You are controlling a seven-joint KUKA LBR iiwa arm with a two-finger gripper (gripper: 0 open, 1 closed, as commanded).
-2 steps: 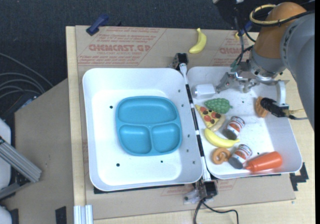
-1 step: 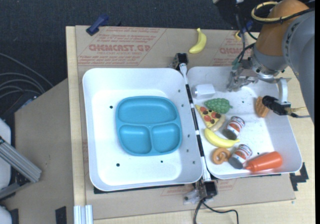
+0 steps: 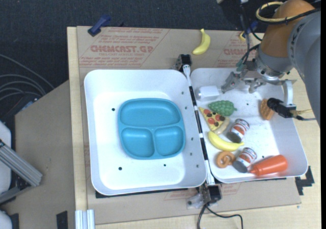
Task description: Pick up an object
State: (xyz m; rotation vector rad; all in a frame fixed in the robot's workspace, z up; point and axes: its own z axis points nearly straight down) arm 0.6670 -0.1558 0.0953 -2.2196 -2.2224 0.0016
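My gripper (image 3: 240, 83) hangs over the far end of the right bin (image 3: 293, 138), open with nothing between its fingers. A white block (image 3: 209, 92) lies just to its left, and a green leafy toy (image 3: 222, 107) sits in front of it. Nearer the front are a pizza slice (image 3: 214, 119), a small can (image 3: 237, 130), a yellow banana (image 3: 223, 142), a pretzel (image 3: 223, 159), a second can (image 3: 245, 157) and an orange carrot-shaped toy (image 3: 269, 165). A brown bread piece (image 3: 265, 109) rests by the right wall.
The left bin (image 3: 99, 136) holds a blue divided plate (image 3: 151, 127). A second banana (image 3: 202, 43) and a blue object (image 3: 99, 25) lie on the board behind the bins. The arm (image 3: 288, 29) comes in from the upper right.
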